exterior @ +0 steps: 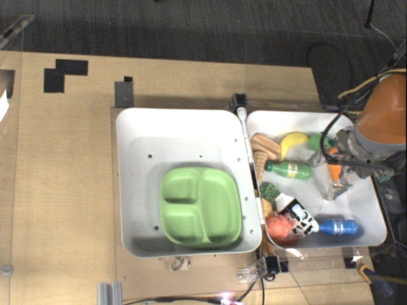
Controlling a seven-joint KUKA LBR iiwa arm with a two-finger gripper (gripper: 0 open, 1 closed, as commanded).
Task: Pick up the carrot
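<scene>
The carrot [333, 169] shows as a small orange piece in the right bin [375, 218], near its upper right, partly hidden under the arm's wrist. A green tuft [315, 141] lies just up and left of it; I cannot tell whether it belongs to the carrot. My gripper [340, 184] hangs from the grey wrist with the orange band [383, 116], right beside the carrot's lower right end and low over the bin floor. Whether it touches the carrot is unclear.
The right bin also holds a yellow fruit [294, 142], a bread roll [266, 146], a green bottle [289, 169], a blue bottle [337, 227], a red fruit [280, 229] and a black-and-white item [300, 216]. A green divided plate [201, 203] lies in the left bin [137, 170].
</scene>
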